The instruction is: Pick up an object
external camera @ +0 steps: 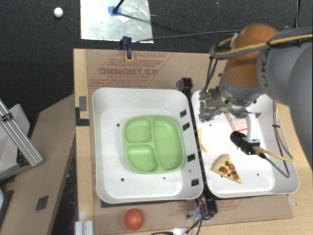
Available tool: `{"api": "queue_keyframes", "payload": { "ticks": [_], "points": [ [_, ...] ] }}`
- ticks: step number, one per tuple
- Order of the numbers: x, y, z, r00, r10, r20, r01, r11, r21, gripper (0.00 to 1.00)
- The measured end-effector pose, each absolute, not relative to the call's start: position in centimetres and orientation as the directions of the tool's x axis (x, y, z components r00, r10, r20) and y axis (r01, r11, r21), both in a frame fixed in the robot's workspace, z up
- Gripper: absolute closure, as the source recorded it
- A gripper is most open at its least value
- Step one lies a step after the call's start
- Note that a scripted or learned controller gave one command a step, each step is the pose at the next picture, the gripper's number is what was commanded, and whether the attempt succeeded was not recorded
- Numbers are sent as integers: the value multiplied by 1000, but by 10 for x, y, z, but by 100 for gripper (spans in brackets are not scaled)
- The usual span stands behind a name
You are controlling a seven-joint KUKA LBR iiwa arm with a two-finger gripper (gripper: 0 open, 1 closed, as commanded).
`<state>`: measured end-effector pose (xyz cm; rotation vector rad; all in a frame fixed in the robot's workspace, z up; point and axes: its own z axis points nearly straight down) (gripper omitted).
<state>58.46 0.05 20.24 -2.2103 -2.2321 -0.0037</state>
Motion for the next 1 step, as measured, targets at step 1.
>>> {"api": "queue_keyframes", "payload": {
  "ticks": [1],
  "points": [
    [588,58,200,-10,1000,2,1000,10,2,100]
  ]
}}
